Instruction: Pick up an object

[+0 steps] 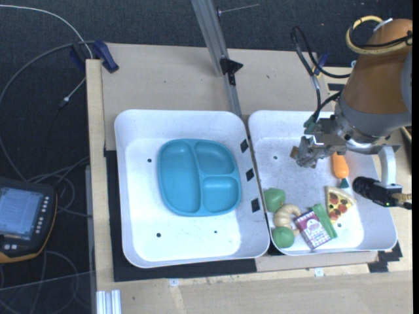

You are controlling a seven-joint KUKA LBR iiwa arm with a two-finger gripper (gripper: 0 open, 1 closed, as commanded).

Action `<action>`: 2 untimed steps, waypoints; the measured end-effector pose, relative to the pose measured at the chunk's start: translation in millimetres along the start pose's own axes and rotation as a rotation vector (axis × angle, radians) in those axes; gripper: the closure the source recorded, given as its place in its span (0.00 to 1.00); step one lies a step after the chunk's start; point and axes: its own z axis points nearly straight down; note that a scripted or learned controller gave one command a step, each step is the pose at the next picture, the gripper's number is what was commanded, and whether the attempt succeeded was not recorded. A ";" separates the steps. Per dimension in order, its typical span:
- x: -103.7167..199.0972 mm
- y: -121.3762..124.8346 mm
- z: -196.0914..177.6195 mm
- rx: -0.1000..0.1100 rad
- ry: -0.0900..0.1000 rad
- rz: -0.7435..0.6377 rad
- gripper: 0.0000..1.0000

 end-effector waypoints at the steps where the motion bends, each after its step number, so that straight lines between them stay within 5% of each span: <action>1: 48.3 -2.7 14.6 0.001 -0.001 0.001 1.00; 2: 110.8 -10.3 20.3 0.001 0.000 0.000 1.00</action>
